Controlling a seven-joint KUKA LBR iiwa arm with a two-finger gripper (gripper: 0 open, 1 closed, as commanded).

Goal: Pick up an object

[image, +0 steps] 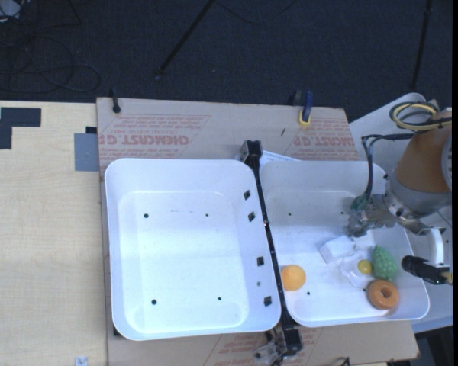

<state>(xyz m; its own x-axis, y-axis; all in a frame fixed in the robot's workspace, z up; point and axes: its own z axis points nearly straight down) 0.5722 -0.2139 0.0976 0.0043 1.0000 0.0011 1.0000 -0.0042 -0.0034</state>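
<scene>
The right bin [313, 197] holds several objects. An orange ball [293, 277] lies near its front left corner. A clear, whitish piece [337, 248] sits in the middle, with a small yellow item [364, 267] just right of it. Further right lie a green bumpy object [383, 262] and, at the front right, a brown ring-shaped donut [382, 294]. My gripper [359, 221] reaches in from the right and hangs low over the bin, just above and behind the clear piece. Nothing can be seen held in it.
The left bin [183, 250] stands beside the right one, parted by a black divider strip [261, 235]. Both rest on a cardboard sheet [214, 132]. The arm's orange band [424, 162] and cables [412, 113] crowd the right bin's far right side.
</scene>
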